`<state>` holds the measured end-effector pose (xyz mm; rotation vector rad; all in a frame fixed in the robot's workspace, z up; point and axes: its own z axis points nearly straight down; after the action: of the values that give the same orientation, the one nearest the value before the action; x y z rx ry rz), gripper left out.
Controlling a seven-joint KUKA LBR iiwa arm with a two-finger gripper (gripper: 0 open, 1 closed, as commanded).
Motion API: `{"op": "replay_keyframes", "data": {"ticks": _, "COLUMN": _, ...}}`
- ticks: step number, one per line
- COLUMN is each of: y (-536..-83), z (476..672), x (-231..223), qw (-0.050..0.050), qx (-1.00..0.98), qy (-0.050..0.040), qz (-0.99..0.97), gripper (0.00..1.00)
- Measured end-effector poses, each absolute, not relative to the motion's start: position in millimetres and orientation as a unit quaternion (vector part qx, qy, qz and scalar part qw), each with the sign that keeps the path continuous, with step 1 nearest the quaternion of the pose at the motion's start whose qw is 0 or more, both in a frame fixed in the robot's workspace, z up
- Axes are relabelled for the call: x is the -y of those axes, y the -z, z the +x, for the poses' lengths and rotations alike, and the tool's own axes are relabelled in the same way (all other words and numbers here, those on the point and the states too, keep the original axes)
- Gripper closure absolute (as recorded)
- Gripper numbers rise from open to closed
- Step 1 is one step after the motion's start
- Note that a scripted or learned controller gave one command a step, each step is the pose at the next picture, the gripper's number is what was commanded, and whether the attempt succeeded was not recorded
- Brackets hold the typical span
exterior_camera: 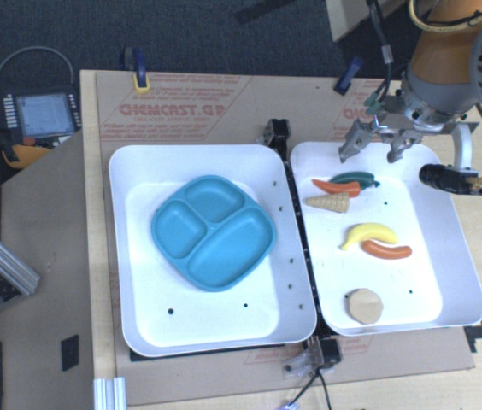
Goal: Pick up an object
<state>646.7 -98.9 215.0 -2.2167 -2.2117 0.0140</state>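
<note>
Seen from above, the gripper [376, 146] hangs with fingers spread, holding nothing, over the right bin's [446, 254] far edge. That glossy bin holds a banana [366, 234], sausage [388, 249], carrot [335, 186], cone [327, 202] and tan disc [364, 305] (all smooth toys); the left bin [138, 289] holds a blue divided plate [213, 231].

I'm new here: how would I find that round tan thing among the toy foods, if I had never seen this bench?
Look at the right white bin, the one holding the small toy foods. Go to its near end, below the yellow banana and the red sausage. There lies the round tan cookie-like piece, alone: it is the one flat, round, beige item, while its neighbours are long and brightly coloured.
</note>
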Motion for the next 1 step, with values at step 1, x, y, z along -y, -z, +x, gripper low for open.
{"op": "replay_keyframes", "data": {"ticks": 1, "y": -222.6, "z": 649.4, "x": 98.7, "qw": 0.000, "qx": 0.707, "qy": -0.0002, "qz": -0.707, "gripper": 0.00}}
